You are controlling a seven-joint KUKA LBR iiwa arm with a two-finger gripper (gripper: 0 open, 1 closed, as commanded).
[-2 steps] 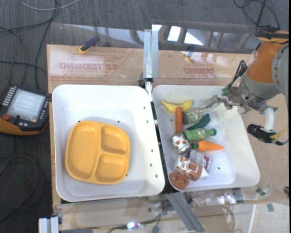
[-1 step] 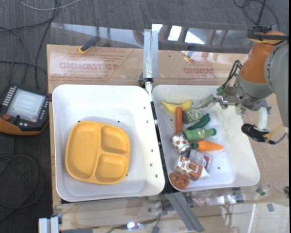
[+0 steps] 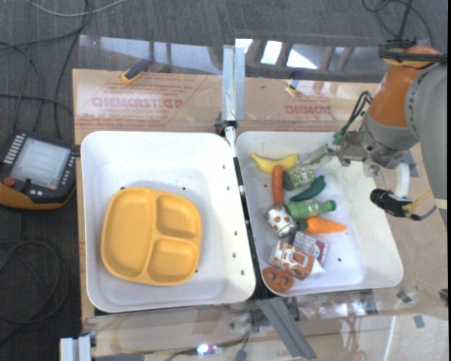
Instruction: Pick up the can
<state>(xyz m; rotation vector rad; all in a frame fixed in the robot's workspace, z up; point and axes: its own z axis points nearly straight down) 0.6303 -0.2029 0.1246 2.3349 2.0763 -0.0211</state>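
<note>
Bench (image 3: 158, 96): brown board surface with mirrored red lettering along its far edge, not readable; carries two shallow white bins side by side.

Left bin (image 3: 120, 149): holds a yellow divided tray (image 3: 151, 236) with three compartments, lying flat near the bin's middle.

Right bin (image 3: 368, 247): holds a cluster of toy foods in its left half.

Arm (image 3: 406, 100): grey with orange band, reaching in from the right over the far right corner of the right bin; gripper (image 3: 325, 155) extends leftward toward the banana; whether its fingers are parted or closed cannot be told, and nothing is seen between them.

Handheld control pendant (image 3: 31, 170): orange and black with a pale screen, on the dark floor left of the bench.

Banana (image 3: 274, 161): yellow, at the far end of the cluster.

Carrot (image 3: 325, 226): orange, pointing right.

Green bottle (image 3: 313, 208): lying on its side, just above the carrot.

Cucumber (image 3: 308, 190): dark green, slanted.

Can (image 3: 280, 219): small, red-and-white printed label, writing too small to read; lies tilted, long axis unclear, left of the carrot and bottle, near the bin's left wall.

Printed cartons (image 3: 295, 257): red and white, text illegible.

Pretzel (image 3: 277, 279): brown, at the near edge.
</note>
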